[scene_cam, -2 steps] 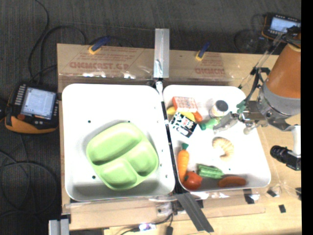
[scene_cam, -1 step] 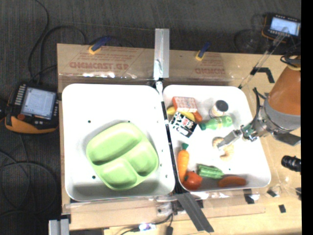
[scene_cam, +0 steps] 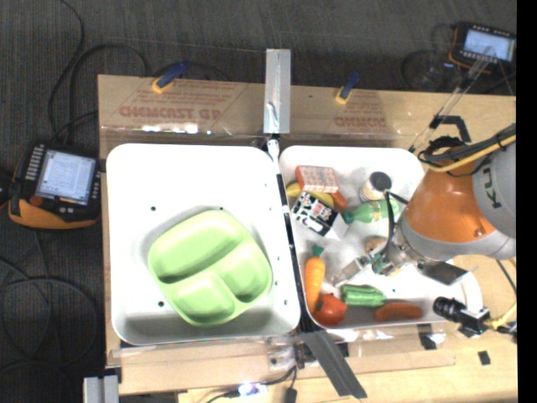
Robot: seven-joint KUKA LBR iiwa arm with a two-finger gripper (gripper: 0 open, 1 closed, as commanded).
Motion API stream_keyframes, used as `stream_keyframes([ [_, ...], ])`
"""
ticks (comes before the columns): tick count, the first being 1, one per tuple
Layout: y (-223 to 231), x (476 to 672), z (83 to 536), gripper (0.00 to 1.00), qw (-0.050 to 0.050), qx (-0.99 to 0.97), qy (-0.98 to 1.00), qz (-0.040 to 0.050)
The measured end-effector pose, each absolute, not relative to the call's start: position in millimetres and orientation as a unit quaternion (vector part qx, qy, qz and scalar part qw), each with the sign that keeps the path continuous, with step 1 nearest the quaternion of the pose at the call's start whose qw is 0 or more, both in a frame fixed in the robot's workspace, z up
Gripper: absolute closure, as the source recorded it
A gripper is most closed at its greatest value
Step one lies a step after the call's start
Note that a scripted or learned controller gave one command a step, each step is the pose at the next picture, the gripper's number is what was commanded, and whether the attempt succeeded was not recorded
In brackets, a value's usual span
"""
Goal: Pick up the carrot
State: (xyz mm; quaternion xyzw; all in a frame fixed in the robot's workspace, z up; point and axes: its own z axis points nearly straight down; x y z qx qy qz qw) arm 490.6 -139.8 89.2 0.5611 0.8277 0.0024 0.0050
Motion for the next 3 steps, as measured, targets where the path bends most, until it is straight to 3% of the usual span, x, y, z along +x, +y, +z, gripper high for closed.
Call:
stream_keyframes([
  [1, -138, 491.5, 99, 1.00, 0.005, 0.561, 0.828, 0.0044],
  [2, -137, 483.2, 161, 1.00, -0.002, 0.603, 0.798, -0.0003],
  [3, -47, 483.2, 183, 1.00, -0.001, 0.475, 0.880, 0.0000],
])
